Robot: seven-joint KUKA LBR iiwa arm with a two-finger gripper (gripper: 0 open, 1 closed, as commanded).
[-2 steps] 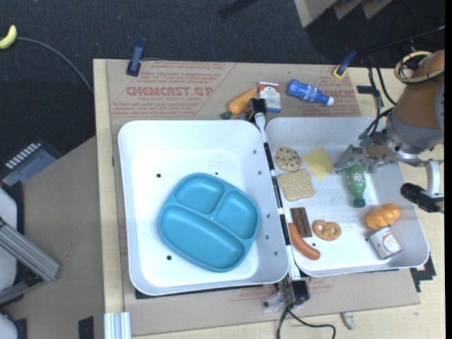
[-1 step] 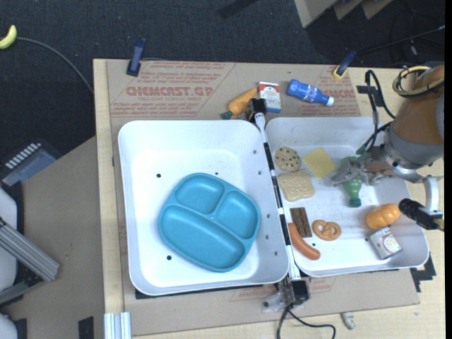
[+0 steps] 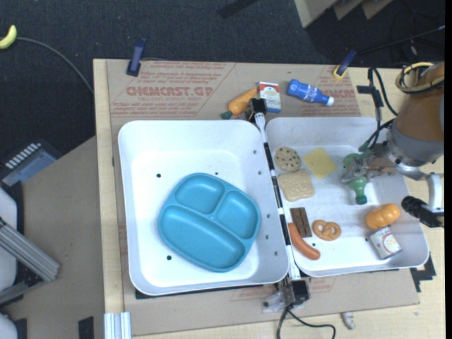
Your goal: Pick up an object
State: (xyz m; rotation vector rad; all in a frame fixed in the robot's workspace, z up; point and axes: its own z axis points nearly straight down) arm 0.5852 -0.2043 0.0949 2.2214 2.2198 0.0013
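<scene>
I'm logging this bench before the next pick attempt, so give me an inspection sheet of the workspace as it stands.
Surface: two white bins side by side on a brown board.
Job's things: right bin holds a cookie, yellow slice, cracker, chocolate bar, pretzel, hot dog, green toy, orange toy and small carton.
Clutter: left bin holds a blue divided tray; blue bottle, small box and orange piece lie on the board behind the bins.
Grippers: gripper low over the right bin near the green toy; grasp unclear.
Cables: black cable by the arm.
Surroundings: dark floor.
</scene>
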